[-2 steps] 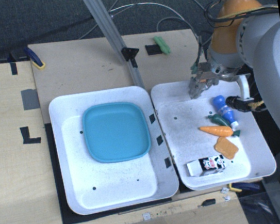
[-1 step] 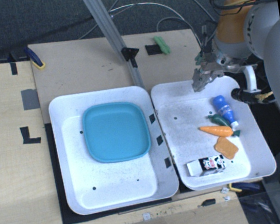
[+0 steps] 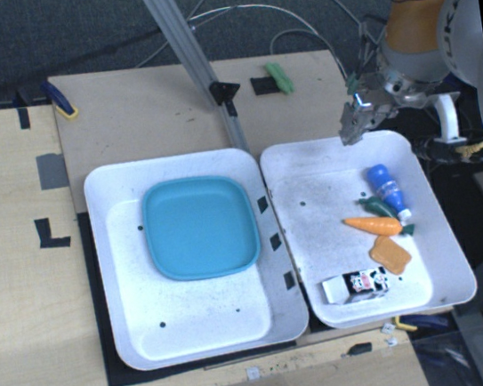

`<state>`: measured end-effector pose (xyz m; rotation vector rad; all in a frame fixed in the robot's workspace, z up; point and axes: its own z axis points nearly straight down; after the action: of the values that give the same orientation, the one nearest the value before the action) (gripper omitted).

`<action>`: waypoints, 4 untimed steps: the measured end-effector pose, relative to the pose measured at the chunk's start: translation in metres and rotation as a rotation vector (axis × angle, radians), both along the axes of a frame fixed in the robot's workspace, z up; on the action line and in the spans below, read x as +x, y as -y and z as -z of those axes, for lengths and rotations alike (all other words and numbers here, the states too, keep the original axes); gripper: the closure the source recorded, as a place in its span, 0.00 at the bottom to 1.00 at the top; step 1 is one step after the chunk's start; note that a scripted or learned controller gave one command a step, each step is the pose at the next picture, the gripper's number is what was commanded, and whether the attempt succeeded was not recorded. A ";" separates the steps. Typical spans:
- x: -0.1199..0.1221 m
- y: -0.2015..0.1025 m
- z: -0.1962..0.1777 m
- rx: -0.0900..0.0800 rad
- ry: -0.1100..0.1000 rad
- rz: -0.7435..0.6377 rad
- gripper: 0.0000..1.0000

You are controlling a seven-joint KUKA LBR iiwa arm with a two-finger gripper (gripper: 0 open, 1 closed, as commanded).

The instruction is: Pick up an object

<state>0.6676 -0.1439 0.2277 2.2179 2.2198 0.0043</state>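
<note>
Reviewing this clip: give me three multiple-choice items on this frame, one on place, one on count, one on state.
1. Where is the blue plate?
A. left bin
B. right bin
C. on the bench

2. How many objects lie in the right bin?
A. two
B. four
C. seven

3. Where is the gripper?
A. above the right bin's far edge
B. pressed on the plate
C. beside the carrot

Answers: 1 A, it sits inside the left bin. 2 B, bottle, carrot, tan piece, small carton. 3 A, apart from all the objects.
</note>
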 end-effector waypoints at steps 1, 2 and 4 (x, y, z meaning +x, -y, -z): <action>0.000 0.000 -0.010 0.001 -0.004 0.001 1.00; -0.015 -0.040 -0.010 0.001 -0.005 -0.002 1.00; -0.072 -0.142 -0.018 0.002 -0.005 -0.004 1.00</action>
<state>0.5958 -0.0018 0.2454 2.2168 2.2277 0.0011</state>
